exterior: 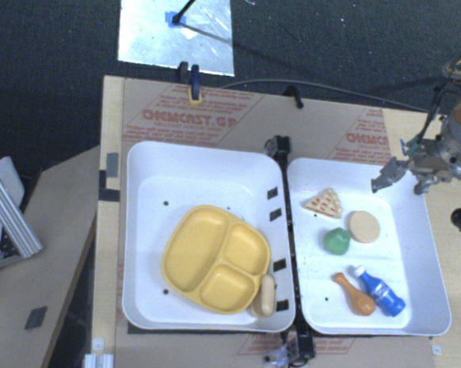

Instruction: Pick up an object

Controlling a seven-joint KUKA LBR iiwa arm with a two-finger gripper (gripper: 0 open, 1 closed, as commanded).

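Grey gripper (406,179) open, empty, above right bin (427,258) rim.

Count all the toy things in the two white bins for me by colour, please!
Yellow: 1, the divided plastic tray
Tan: 2, the bread roll and the round cookie
Orange-red: 1, the pizza slice
Green: 1, the round ball
Brown: 1, the chicken drumstick
Blue: 1, the bottle
Total: 7
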